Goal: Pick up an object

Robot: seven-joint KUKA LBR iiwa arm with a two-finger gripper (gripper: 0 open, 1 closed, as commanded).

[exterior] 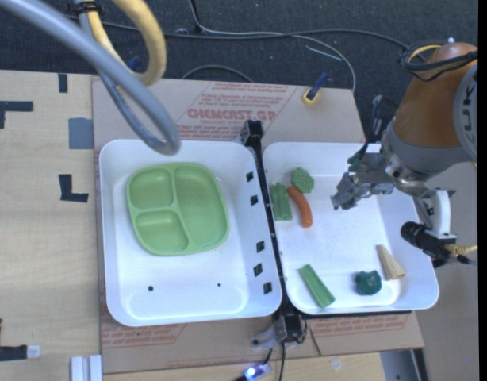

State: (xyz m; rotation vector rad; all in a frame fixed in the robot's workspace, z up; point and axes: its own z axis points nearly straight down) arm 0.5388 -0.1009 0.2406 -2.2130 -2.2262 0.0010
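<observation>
While a green divided plate (178, 209) lies in the left bin (116, 292), the right bin (422, 296) holds a green block (316, 285), an orange sausage (301, 205), a dark green lump (368, 282) and a cone (390, 262). Above the right bin's upper part hangs the pincer (348, 196), near the sausage but apart from it; I cannot tell its state.

Divided plate (178, 209) in left bin (116, 292), toy foods, perhaps vegetables (316, 285), in right bin (418, 296)

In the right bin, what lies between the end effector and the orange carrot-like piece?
Nothing. In the camera view the stretch of white bin floor between the end effector and the orange piece is bare.
</observation>
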